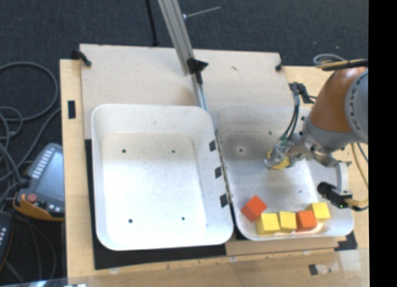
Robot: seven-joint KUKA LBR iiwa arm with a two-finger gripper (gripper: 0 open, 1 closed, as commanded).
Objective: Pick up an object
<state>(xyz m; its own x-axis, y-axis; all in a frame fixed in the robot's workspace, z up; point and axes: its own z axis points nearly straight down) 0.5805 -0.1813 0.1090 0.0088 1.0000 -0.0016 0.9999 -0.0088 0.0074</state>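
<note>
My gripper (278, 158) hangs over the middle of the right bin (248, 132), reaching in from the right. A small yellow block (283, 163) shows between its fingertips, and the fingers are shut on it. Along the bin's front wall lie an orange block (253, 207), two yellow blocks (269, 222) (288, 220), another orange block (306, 219) and a third yellow block (321, 211). The orange one on the left sits tilted, slightly apart from the row.
The left bin (155, 174) stands beside the right one, sharing the middle divider. A slanted aluminium post (180, 28) rises from the bench behind the bins. A teach pendant (43, 177) and cables lie on the floor at left.
</note>
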